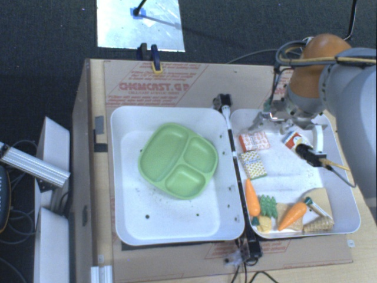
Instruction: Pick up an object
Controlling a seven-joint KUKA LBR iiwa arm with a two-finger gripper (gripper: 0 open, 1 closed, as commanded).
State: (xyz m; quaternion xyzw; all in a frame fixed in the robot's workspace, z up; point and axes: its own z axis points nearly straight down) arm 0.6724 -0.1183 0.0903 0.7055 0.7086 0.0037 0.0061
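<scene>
Gripper (272, 118) at right bin's (341, 208) far edge, wrist blocks it, grip state unclear.

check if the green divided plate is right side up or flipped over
Right side up: the green plate in the left bin shows its three hollow compartments facing the camera.

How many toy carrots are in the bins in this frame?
2, both in the right bin: one carrot along its left wall, the other carrot near the front edge. More could be hidden beneath the arm.
</scene>
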